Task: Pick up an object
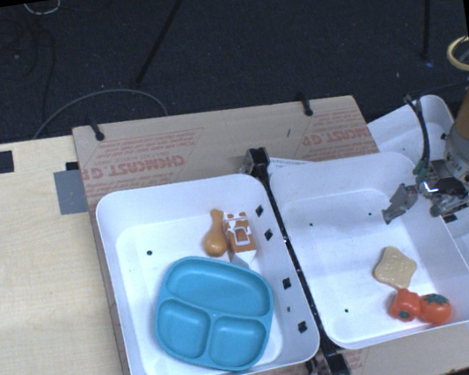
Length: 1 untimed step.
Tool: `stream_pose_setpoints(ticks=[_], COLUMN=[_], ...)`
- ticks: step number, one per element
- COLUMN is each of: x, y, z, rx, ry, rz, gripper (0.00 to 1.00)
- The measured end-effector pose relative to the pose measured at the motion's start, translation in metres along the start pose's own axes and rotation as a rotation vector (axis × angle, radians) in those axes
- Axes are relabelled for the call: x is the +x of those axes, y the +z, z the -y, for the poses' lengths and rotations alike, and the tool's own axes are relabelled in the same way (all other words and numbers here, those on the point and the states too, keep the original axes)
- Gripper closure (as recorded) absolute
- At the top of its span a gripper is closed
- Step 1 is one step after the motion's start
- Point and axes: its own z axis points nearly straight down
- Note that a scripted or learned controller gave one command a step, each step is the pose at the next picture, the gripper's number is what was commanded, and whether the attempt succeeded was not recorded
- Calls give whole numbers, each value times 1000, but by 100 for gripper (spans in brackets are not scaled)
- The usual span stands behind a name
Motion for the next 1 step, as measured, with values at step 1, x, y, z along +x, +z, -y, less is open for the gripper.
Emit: stream_pose_setpoints(ticks=[1], x=[6], y=[64], z=[0], rx=[2], ry=[0], rz=[-1], gripper=[0])
